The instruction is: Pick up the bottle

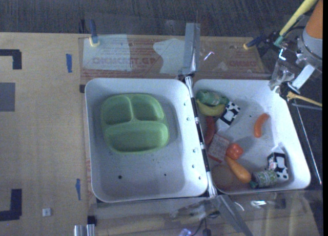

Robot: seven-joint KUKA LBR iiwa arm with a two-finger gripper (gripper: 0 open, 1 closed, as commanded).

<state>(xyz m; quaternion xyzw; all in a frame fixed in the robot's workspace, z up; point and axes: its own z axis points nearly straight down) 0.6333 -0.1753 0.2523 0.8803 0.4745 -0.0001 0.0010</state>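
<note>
Bench tan wood; two white bins side by side.

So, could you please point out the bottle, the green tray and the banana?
bottle (pixel 265 178), camera view, middle of its green body.
green tray (pixel 134 123), camera view, central divider ridge.
banana (pixel 211 109), camera view, middle of its curve.

Pale green sectioned plastic plate in white left bin; in white right bin, yellow banana, orange sausage, black-and-white cow-patterned cartons, green-labelled bottle. Tan bench, blue tape marks.
</note>
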